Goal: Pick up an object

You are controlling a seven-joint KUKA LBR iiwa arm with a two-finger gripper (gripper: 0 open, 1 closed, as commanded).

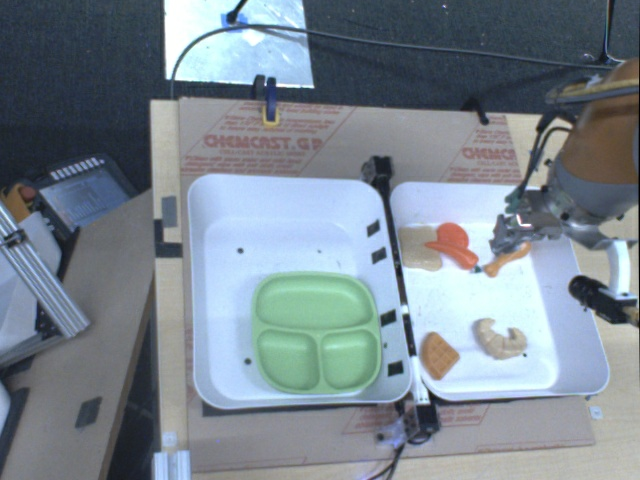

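Dark carpet surrounds the bench, where the two-finger gripper (512, 230) is seen above the right white bin's (560, 298) far edge, its opening indiscernible, and the slim orange carrot-shaped toy (506, 257) beneath could be missed.

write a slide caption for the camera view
Grey arm's tool low in the right white bin over a small orange carrot-like piece; green divided tray in the left.
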